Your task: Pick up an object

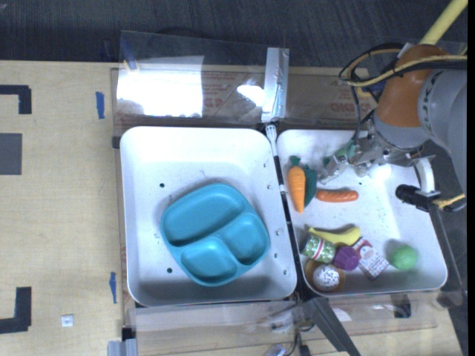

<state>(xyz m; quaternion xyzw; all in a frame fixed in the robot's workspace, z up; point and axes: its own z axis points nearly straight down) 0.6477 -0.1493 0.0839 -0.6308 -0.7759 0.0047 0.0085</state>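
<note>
The gripper (343,162) is seen low in the right bin (427,273), near its back wall; whether anything is gripped cannot be told. Just beside it lie a toy carrot (297,186) and a red-orange sausage-shaped toy (337,195). A blue divided plate (214,233) is held in the left bin (141,199).

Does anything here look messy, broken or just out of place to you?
Nothing looks broken or spilled. The blue divided plate lies alone and skewed in the left bin, while the toy food is heaped along the right bin's near edge, the banana resting on other pieces. The carrot lies against the divider.
</note>
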